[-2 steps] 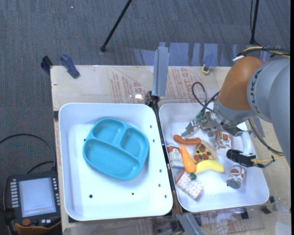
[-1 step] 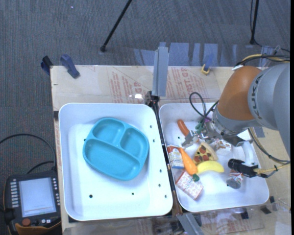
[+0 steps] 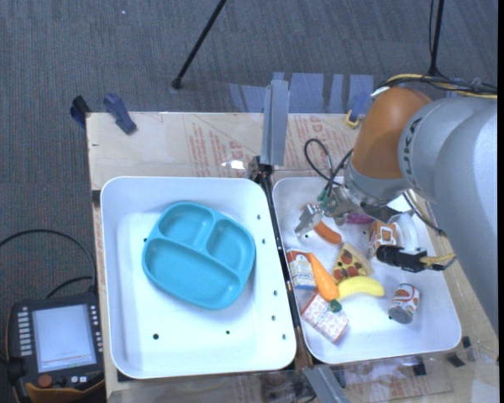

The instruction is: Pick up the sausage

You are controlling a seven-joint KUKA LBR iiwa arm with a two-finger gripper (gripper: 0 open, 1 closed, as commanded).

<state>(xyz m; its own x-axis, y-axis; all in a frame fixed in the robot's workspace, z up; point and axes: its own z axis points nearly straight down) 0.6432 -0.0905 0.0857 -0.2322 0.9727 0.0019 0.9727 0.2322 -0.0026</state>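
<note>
- I see the grey arm with its orange band [image 3: 386, 133] reaching in from 3 o'clock over the right shallow white bin [image 3: 441, 330].
- The two-finger gripper [image 3: 313, 218] sits low at about 10 o'clock in that bin; whether it is wide or narrow, I cannot tell.
- The small orange-red sausage [image 3: 328, 232] lies just beside the gripper tip, on its 4 o'clock side; I cannot tell whether they touch.
- At 6 o'clock from the sausage I see a long orange carrot [image 3: 322, 276], with a yellow banana [image 3: 360, 287] on its 3 o'clock side.
- A triangular pizza slice [image 3: 351, 262] lies just above the banana.
- A red-and-white carton [image 3: 324, 317] rests near the bin's 7 o'clock corner, and a small tin can [image 3: 403, 301] lies at about 4 o'clock.
- The left shallow white bin [image 3: 126, 326] holds a turquoise plastic divided plate [image 3: 199, 254], roughly central.
</note>
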